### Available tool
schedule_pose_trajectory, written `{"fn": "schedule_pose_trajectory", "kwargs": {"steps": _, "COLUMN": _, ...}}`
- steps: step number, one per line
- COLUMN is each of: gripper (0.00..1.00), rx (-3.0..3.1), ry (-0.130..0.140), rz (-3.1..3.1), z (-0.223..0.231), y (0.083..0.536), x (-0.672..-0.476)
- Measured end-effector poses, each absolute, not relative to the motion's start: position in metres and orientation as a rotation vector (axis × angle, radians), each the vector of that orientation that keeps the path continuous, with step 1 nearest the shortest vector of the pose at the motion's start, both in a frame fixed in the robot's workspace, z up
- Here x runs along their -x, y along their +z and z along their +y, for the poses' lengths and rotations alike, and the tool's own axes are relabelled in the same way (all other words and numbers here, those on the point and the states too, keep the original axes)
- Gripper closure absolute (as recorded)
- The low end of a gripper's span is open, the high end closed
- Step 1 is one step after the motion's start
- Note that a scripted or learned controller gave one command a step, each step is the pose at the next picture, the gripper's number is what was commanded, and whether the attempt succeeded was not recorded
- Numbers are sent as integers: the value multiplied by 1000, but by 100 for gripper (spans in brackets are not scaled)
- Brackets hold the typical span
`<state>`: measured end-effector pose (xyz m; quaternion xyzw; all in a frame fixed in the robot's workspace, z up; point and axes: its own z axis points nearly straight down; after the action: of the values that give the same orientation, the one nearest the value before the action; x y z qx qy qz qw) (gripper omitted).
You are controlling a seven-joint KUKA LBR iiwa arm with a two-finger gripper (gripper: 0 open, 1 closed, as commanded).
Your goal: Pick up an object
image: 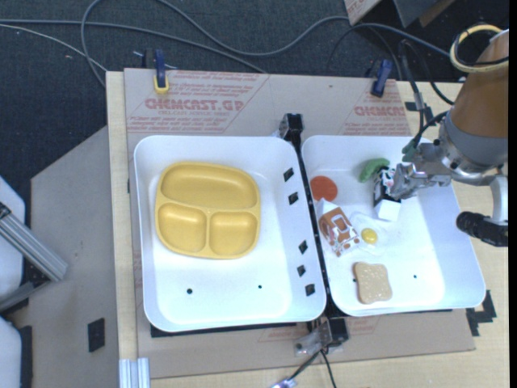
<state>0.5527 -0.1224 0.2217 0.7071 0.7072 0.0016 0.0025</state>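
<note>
The slice of toast (372, 282) lies nearest the camera, at the right bin's (452, 273) six o'clock edge. The likeliest pick, a small white block (389, 210), sits near that bin's centre, touching or just under the gripper (388, 191), at its six o'clock; its long axis cannot be made out. Whether the jaws are parted or clenched, I cannot tell. Outward: a yellow ball (369, 236) at the block's seven o'clock, a green piece (373, 168) at eleven, a red disc (324, 188) and wrapped packet (338, 227) toward nine. The yellow tray (208, 209) fills the left bin (161, 297).
</note>
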Motion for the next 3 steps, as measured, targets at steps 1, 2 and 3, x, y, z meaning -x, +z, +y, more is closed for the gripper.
{"fn": "schedule_pose_trajectory", "kwargs": {"steps": 1, "gripper": 100, "rx": -2216, "ry": 6, "rz": 2219, "z": -123, "y": 273, "x": -554}}
{"fn": "schedule_pose_trajectory", "kwargs": {"steps": 2, "gripper": 100, "rx": -2214, "ry": 5, "rz": 2228, "z": -68, "y": 272, "x": -564}}
{"fn": "schedule_pose_trajectory", "kwargs": {"steps": 3, "gripper": 100, "rx": -2214, "ry": 4, "rz": 2229, "z": -13, "y": 270, "x": -584}}
